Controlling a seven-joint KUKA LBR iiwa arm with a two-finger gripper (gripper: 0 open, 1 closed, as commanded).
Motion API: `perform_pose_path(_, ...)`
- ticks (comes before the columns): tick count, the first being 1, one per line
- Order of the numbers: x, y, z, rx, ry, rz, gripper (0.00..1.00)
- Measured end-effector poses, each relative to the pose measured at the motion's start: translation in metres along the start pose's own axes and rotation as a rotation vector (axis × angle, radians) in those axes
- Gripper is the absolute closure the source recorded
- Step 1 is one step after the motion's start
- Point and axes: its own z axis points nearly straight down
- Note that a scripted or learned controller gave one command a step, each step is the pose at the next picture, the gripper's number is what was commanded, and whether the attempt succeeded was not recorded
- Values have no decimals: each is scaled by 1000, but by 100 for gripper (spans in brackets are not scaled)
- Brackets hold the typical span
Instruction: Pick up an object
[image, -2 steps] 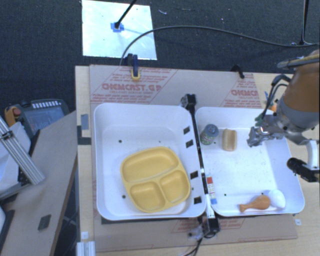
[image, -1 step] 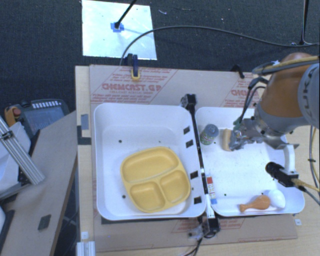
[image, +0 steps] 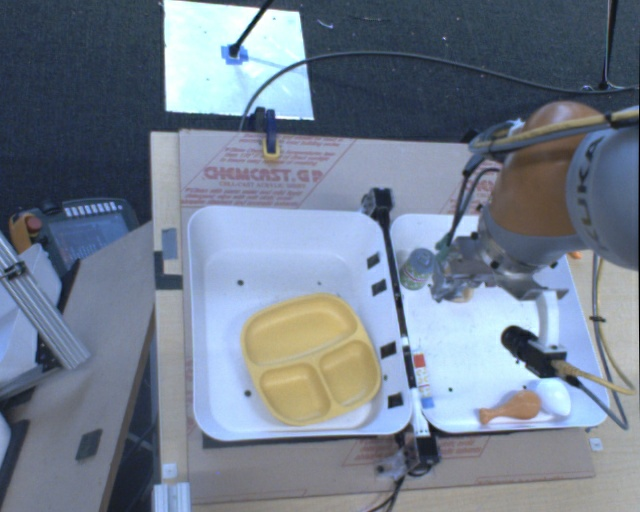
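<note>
Dark carpet lies around the bench (image: 165, 300), which carries two white bins parted by a divider (image: 393, 300) with black clips along it. Left of the divider, the left bin (image: 215, 290) holds a yellow tray (image: 310, 357), lying flat and close to the near wall. Right of the divider, the right bin (image: 470, 350) holds the small things. A can (image: 418, 268) stands just beside the divider toward its far end, and a tube (image: 419, 372) lies along the divider's foot nearer the camera. A drumstick (image: 510, 407) and a white egg (image: 553, 397) lie well right of the divider against the near wall, touching or nearly so.

The gripper (image: 455, 283) hangs low over the right bin, just right of the can and on the side away from the divider. At this slant I cannot tell whether it is open or closed, and nothing shows as held. By my reading the pick is not yet done. The approach looks far along, with the can the likeliest target, so closing on it and lifting are left.

Room is tight at the can. The divider wall is close on one side and the bin's far wall is not far off, so a sideways nudge could pin it there. The middle of the right bin floor is bare and gives free room for moving and lifting.
</note>
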Motion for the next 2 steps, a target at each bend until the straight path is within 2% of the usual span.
perform_pose_path(2, 104, -15, 14, 2, 0, 1, 100)
